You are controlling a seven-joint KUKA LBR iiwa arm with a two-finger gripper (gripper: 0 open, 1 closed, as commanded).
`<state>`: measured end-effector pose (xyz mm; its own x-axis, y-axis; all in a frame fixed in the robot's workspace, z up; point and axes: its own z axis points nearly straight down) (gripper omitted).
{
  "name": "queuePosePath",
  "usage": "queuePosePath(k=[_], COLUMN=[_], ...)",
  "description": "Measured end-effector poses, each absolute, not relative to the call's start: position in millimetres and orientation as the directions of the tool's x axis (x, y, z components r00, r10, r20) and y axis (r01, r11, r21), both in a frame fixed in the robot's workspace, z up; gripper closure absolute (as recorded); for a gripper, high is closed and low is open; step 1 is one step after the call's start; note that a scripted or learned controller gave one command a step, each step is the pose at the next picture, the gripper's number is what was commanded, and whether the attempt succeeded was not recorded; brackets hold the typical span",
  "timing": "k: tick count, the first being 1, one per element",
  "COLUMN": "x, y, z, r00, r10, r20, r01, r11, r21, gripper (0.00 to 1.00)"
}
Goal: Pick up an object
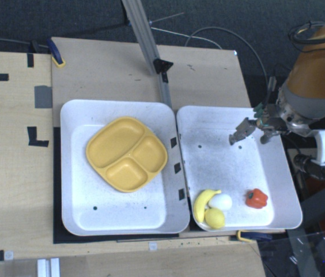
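On my screen, starting from the left, the left bin [70, 154] carries a yellow divided plate [127, 153], lying flat and a little turned, near the middle. The right bin [231, 166] has its objects collected along the near edge: a yellow banana [204, 199] in the near-left corner, a white egg [221, 202] touching it, a yellow lemon [215, 217] just below them, and a red pepper [256, 198] standing apart to the right. The gripper [240, 134] hangs over the far part of this bin, well apart from all of them, and I see nothing between its fingers; whether they are apart or together I cannot tell at this angle. I judge the pepper the easiest candidate (it has free space around it). It looks like light toy plastic, stiff and smooth, so it may slip; I would close across its widest body, not at the stem. The three in the corner are crowded against the wall, and rounded, so fingers could push them away.
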<state>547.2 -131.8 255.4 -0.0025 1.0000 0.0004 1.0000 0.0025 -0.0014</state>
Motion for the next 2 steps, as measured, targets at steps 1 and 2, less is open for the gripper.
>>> queuePosePath(k=[1, 2], x=[547.1, 544.4], y=[-132, -135], z=[255, 192], r00=[-0.002, -0.001], r10=[1.000, 1.000], r20=[0.000, 0.001], r01=[1.000, 1.000], r11=[0.002, 0.001], r21=[-0.001, -0.008], gripper=[0.00, 0.00])
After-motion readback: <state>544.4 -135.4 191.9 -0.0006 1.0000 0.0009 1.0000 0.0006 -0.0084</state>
